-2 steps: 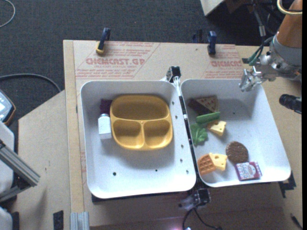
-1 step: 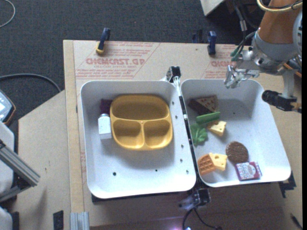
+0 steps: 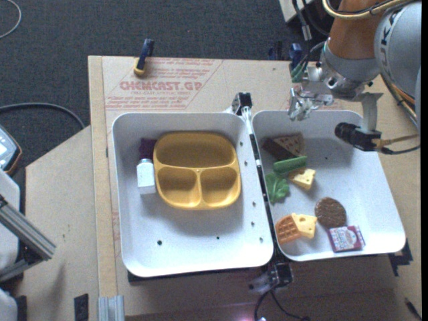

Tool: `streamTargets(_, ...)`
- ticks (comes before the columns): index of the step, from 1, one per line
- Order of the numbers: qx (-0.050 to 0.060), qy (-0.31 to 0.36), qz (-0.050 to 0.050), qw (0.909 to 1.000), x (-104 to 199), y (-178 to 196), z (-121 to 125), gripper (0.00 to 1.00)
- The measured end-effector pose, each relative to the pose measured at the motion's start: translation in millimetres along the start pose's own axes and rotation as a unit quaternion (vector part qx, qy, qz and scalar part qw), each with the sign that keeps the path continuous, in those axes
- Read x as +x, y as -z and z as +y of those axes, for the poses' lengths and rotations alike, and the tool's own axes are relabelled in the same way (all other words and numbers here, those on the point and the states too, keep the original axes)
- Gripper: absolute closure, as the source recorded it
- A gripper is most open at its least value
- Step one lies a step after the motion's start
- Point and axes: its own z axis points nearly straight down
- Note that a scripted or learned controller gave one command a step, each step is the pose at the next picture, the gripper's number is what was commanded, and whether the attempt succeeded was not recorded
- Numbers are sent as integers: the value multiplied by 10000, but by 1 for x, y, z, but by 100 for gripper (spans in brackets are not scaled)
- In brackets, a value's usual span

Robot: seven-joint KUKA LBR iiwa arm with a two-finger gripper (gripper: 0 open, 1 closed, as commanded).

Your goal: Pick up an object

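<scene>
Claw (image 3: 302, 107) above right bin's far edge, brown wedge (image 3: 283, 144) just below

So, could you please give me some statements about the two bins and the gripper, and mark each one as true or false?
1. The yellow divided tray lies in the left bin. True.
2. The gripper holds the waffle. False: it hovers over the right bin's far edge, nothing visible between its fingers.
3. The white bottle stands right of the tray. False: it is on the tray's left.
4. The brown cookie lies in the right bin. True.
5. The red packet is in the left bin. False: right bin, near corner.
</scene>
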Motion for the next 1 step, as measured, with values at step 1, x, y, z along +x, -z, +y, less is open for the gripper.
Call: streamTargets(1,23,-2,6,10000,46,-8,4,100)
